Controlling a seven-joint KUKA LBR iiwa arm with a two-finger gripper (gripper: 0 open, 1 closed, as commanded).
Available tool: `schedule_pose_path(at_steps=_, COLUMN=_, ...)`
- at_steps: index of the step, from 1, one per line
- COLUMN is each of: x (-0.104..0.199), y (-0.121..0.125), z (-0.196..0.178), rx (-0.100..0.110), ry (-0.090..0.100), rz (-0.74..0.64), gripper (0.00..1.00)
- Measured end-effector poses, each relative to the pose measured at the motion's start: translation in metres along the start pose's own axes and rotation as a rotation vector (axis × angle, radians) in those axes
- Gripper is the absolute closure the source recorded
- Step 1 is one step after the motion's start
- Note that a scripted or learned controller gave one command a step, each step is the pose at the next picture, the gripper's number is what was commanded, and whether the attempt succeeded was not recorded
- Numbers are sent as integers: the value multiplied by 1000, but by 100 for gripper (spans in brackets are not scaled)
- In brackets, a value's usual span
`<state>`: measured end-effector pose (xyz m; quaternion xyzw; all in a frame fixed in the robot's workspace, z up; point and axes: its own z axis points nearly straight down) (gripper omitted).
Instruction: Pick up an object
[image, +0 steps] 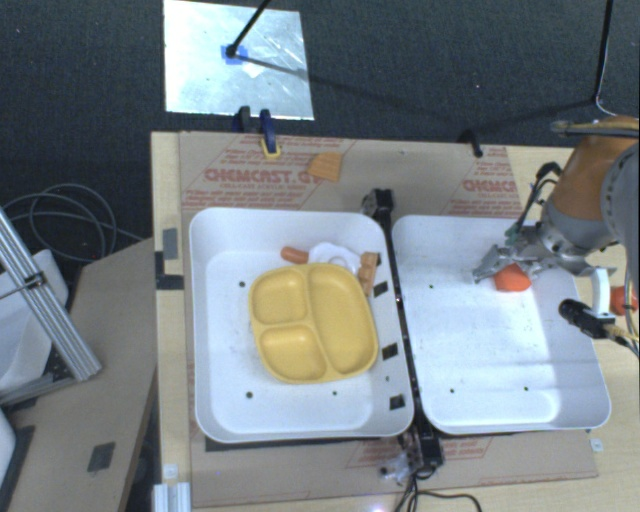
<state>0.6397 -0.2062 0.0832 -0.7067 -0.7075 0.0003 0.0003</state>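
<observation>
Orange ball-like object (513, 280) lay in the right bin (480, 390), near that bin's upper right part, and the gripper (500, 264) sat right at it, reaching in from the right under the arm's orange band (592, 162). Metal parts of the gripper spread to the left of the object and seemed to touch or overlap its upper edge, but whether the object sat between them could not be told from this slanted view, nor how far apart they stood, so no grasp could be claimed. Judging from that, the likeliest failure would be a closure that caught only the rim of the rounded object, so that it squirted sideways across the smooth bin floor or slipped out on the lift. A descent slightly off centre would cause the same thing. Around it the right bin floor was bare, so nothing crowded the approach there. Further out, the left bin (215, 330) held a yellow divided tray (310, 325), with a small orange sausage-shaped piece (294, 255), a white item (333, 255) and a brown piece (368, 268) just beyond the tray's upper edge. Those lay well apart from the gripper, past the black clips (390, 290) joining the bins. Both bins rested on the cardboard-covered tabletop (300, 170).
</observation>
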Motion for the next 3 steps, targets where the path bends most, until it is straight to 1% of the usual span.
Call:
schedule_pose_path(at_steps=1, x=0, y=3, z=-14, rx=-7, ry=-2, rz=-4, gripper=100)
schedule_pose_path(at_steps=2, x=85, y=20, z=-1, rx=-4, ry=4, rz=-11, gripper=100)
schedule_pose_path(at_steps=3, x=161, y=-8, z=-109, rx=-11, ry=2, rz=-11, gripper=100)
